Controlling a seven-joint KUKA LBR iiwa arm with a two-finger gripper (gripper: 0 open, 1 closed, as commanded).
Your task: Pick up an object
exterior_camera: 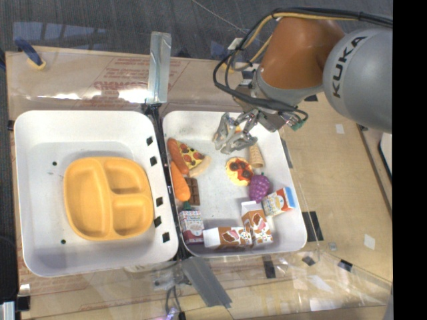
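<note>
Left bin (27,199): a yellow tray (107,197) with three wells. Right bin (293,199): along its left wall a pizza slice (189,156) and a carrot (179,182); along the front, small cartons (230,235); mid-bin, a round toy (238,170), grapes (259,187) and a cone (257,155). The pincer (233,133) hangs over the bin's back part, its fingers parted with nothing between them. The round toy lies just in front of it, the cone just beside it to the right.
</note>
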